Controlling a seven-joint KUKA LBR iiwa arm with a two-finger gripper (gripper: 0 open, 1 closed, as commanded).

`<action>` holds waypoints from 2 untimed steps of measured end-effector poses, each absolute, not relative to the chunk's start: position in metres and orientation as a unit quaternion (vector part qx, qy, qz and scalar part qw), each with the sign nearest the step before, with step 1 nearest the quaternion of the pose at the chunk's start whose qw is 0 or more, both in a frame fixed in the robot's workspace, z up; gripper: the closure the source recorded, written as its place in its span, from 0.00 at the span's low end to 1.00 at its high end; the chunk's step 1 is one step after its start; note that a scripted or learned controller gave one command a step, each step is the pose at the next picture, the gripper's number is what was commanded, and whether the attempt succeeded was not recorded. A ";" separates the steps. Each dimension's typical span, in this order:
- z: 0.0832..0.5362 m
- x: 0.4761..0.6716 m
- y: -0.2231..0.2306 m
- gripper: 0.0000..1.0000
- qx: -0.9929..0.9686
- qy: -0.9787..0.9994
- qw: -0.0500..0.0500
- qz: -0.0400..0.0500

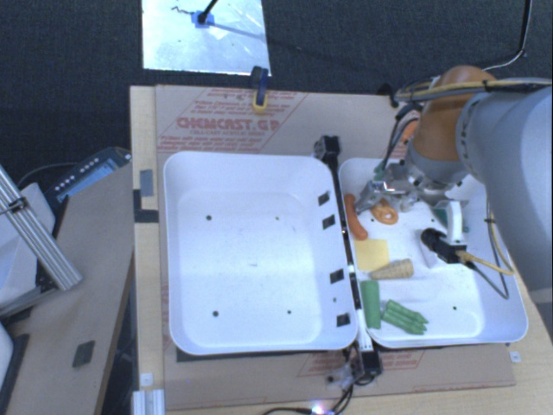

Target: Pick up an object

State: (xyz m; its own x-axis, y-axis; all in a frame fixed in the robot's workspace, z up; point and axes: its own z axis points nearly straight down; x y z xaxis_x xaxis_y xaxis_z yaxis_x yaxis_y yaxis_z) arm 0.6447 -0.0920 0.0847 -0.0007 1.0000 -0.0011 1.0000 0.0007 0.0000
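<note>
My gripper (381,197) hangs low over the back left part of the right bin (497,322), reaching in from the right. Just under and beside it lies an orange ring (386,216), and left of that an orange carrot-shaped piece (354,218) along the bin's left wall. Nearer the front are a yellow square slice (373,253), a tan cone (393,271), a green cylinder (370,303) and a green bean bunch (404,316). Nothing visibly sits in the gripper.
The left bin (186,232) stands beside the right one, with a black-clipped divider (337,223) between them. The grey arm (510,145) covers the right bin's back right corner. A shiny sheet (203,24) lies behind the bench.
</note>
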 end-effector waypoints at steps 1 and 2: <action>0.142 0.584 -0.084 0.00 0.707 0.707 0.000 0.000; 0.082 0.641 -0.116 0.00 0.706 0.708 0.002 0.001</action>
